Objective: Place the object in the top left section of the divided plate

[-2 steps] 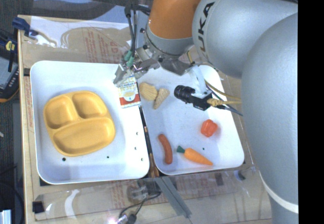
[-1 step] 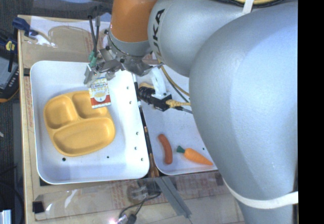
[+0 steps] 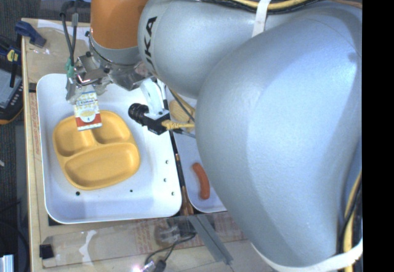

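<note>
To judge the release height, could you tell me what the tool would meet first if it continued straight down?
Probably the yellow divided plate: the tool hangs over its top edge with a small red-and-white packet below it, though depth is unclear from above.

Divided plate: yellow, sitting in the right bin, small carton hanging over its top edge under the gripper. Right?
Wrong bin. The camera view shows the yellow divided plate in the left bin, with the small carton over its top edge under the gripper.

Your big plate section [image 3: 101, 166] and left bin floor [image 3: 111, 200] are open; small carton [image 3: 87, 111] blocks the plate's top rim.
</note>
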You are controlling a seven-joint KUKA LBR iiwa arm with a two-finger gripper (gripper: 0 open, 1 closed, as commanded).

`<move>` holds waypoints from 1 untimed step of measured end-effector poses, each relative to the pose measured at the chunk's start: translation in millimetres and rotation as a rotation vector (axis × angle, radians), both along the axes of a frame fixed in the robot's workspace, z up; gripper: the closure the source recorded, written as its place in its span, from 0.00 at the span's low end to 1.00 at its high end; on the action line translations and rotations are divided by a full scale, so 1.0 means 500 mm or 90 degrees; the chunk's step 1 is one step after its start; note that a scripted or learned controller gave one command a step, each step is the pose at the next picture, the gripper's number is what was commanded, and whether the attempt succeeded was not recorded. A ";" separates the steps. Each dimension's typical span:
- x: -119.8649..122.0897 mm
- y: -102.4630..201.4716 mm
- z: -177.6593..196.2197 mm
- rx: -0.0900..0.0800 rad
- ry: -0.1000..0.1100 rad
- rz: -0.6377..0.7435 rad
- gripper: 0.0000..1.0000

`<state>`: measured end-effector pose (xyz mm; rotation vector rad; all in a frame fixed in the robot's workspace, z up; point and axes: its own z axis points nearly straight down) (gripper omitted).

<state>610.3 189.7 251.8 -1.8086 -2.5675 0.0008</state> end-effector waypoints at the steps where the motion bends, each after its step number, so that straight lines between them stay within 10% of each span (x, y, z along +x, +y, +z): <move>1: 0.000 0.000 0.000 0.000 0.000 0.000 0.00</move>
